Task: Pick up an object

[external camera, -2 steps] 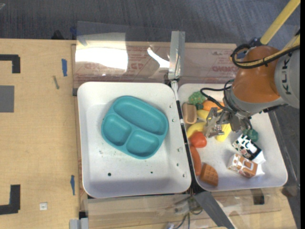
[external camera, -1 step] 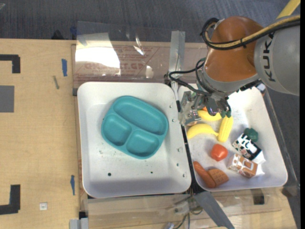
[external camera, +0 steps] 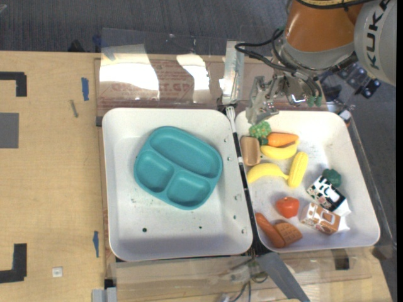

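Above the right bin's (external camera: 359,168) far rim hangs my gripper (external camera: 272,99), raised clear so it can choose among the toy food; it seems empty, though I cannot tell its opening. Nearest below lies the carrot (external camera: 281,139).

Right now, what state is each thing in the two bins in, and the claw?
Claw: above the right bin's far left corner, nothing seen between its fingers.
Teal divided plate: lying flat in the left bin, compartments bare.
Carrot: lying on its side.
Banana: lying flat.
Corn cob: lying against the banana.
Tomato: resting free.
Sausage: lying at the near edge.
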Robot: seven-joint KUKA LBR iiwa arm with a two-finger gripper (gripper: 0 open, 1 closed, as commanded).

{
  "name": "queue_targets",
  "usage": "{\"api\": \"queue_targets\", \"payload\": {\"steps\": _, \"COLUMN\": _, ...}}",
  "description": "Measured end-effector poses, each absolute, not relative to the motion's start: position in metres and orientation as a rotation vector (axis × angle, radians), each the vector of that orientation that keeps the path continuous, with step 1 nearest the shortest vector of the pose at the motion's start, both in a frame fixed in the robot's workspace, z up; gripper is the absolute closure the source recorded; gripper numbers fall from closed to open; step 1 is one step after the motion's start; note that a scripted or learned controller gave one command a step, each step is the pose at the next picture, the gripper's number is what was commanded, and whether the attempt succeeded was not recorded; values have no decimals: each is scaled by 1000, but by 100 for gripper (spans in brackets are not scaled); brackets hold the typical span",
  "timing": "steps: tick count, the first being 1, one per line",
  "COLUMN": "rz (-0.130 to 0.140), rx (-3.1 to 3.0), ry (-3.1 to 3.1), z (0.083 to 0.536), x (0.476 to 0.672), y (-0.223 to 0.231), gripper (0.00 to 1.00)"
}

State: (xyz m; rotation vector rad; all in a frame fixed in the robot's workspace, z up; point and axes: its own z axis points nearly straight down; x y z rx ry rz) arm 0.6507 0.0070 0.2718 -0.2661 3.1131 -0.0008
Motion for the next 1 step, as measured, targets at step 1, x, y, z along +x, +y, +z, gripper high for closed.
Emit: {"api": "queue_targets", "payload": {"steps": 1, "rz": -8, "rx": -830, "ry": 3016, "z": 314, "x": 668, "y": -94, "gripper": 100}}
